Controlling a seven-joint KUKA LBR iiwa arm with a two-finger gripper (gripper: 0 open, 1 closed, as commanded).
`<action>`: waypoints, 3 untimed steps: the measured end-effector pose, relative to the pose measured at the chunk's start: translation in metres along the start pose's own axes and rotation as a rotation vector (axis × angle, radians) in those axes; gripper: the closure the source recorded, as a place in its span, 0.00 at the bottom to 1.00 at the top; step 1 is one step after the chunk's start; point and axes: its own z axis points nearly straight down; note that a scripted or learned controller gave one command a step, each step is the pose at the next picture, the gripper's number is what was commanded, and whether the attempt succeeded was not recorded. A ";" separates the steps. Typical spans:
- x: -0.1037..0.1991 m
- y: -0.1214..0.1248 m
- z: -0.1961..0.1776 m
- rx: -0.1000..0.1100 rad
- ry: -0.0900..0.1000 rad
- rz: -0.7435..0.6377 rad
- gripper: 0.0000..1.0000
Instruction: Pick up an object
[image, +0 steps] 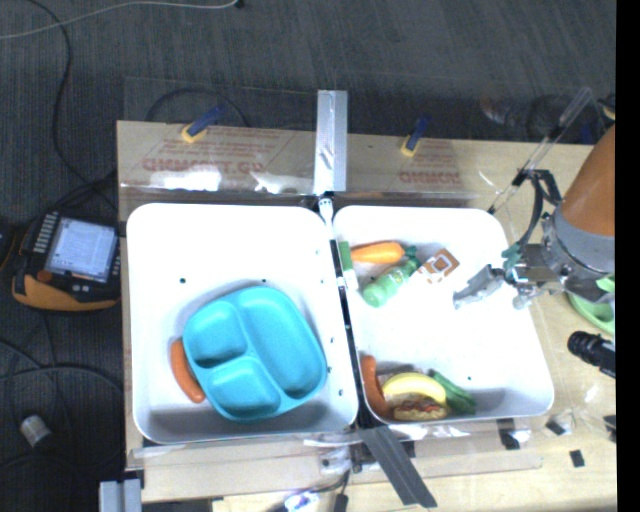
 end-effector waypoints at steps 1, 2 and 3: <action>0.008 0.075 0.075 -0.001 -0.002 -0.189 0.00; -0.006 0.135 0.125 -0.019 -0.013 -0.255 0.00; -0.006 0.135 0.125 -0.020 -0.013 -0.255 0.00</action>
